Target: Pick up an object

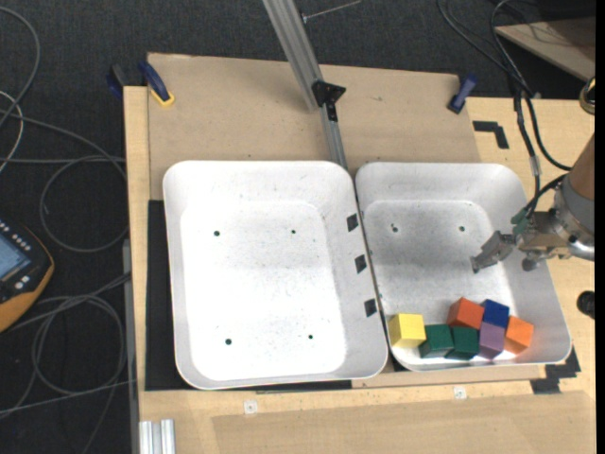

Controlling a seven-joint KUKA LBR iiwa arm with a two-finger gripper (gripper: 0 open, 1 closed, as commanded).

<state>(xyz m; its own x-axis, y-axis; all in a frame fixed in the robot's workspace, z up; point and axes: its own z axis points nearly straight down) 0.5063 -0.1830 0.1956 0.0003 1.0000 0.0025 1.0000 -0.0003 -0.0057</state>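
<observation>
Several small coloured blocks lie bunched along the front edge of the right bin (416,183): a yellow block (408,328), a green block (437,340), another green one (463,341), a red-orange block (465,313), a blue block (494,311), a purple block (492,337) and an orange block (519,332). My gripper (508,255) hangs above the right bin's right side, behind the blocks, with its two fingers spread apart and nothing between them.
The left bin (189,187) sits beside the right one, joined by black clips. A slanted metal rail (301,55) runs down from the back to the bins' seam. Blue clamps hold the board at the back corners. Cables lie on the floor at left.
</observation>
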